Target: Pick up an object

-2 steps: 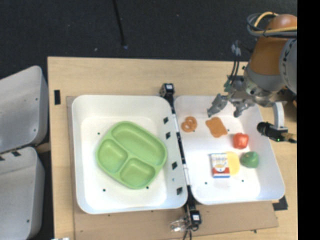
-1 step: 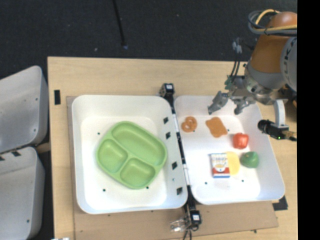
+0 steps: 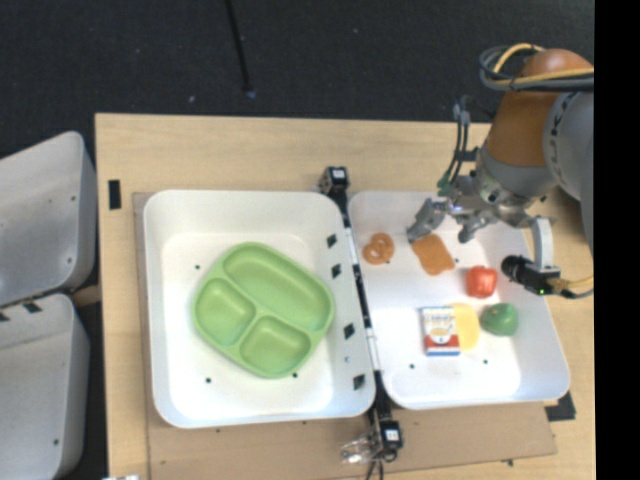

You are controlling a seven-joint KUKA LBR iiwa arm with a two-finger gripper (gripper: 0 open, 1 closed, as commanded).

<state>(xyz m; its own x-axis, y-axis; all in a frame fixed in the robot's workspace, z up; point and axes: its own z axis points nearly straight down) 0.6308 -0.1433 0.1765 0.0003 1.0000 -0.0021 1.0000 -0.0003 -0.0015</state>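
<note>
Orange slab (image 3: 434,255) lies just below the spread-fingered tool (image 3: 442,223).

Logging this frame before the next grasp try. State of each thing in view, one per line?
end effector: open, over the right bin, holding nothing
orange block: flat in the right bin, just below the end effector
pretzel: flat, left of the orange block
red item: resting, free
green item: resting, free
small box: lying flat, against a yellow piece
green tray: upright in the left bin
</note>
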